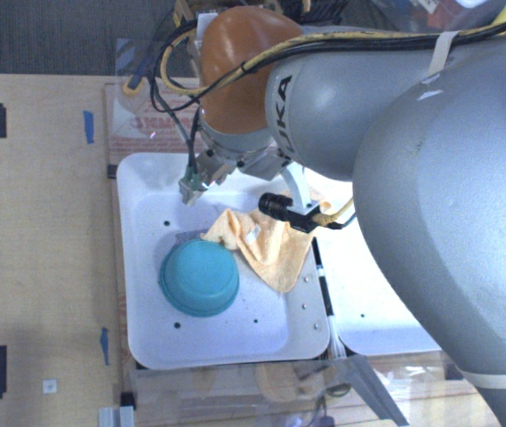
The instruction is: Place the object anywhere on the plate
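The grey arm was seen filling the right and upper part of the view, its orange band positioned above the far edge of the left white bin. In that bin, a turquoise bowl-like plate was recorded toward the near-left, rim facing away from the camera. A crumpled yellow cloth was noted just beside it on the right, touching or nearly so, not on it. The gripper was observed over the bin's far-left corner, nothing visibly held; finger opening could not be determined.
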`<state>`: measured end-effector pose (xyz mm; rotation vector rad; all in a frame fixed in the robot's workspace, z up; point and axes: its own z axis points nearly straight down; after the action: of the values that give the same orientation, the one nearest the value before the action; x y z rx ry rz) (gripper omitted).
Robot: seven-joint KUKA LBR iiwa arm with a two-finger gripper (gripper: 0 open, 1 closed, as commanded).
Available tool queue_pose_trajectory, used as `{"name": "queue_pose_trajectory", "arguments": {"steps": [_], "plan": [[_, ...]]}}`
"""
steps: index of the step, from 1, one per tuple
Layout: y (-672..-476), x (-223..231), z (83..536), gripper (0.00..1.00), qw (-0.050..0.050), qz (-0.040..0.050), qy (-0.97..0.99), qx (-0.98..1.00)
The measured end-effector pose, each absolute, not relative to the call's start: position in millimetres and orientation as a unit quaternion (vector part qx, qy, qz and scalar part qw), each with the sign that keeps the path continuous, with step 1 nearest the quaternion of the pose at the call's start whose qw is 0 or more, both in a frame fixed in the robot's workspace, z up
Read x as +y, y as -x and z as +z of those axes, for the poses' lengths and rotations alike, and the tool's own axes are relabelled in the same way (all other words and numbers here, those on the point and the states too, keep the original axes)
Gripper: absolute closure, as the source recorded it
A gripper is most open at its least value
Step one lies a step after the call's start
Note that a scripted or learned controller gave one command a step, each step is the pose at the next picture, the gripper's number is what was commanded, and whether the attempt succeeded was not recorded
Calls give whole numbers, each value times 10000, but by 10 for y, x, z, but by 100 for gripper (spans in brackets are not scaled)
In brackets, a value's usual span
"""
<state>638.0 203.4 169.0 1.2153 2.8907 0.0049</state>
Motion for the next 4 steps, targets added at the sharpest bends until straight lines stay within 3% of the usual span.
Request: {"name": "queue_pose_trajectory", "arguments": {"steps": [1, 2, 3, 4], "plan": [[-6522, 2149, 1710, 100, 21, 12, -4928, 8702], [-6661, 2179, 1212, 100, 5, 1, -5445, 8387], [-6152, 1941, 1920, 100, -1, -4, -5592, 8290], [-6548, 1969, 1456, 100, 13, 5, -6801, 7331]]}}
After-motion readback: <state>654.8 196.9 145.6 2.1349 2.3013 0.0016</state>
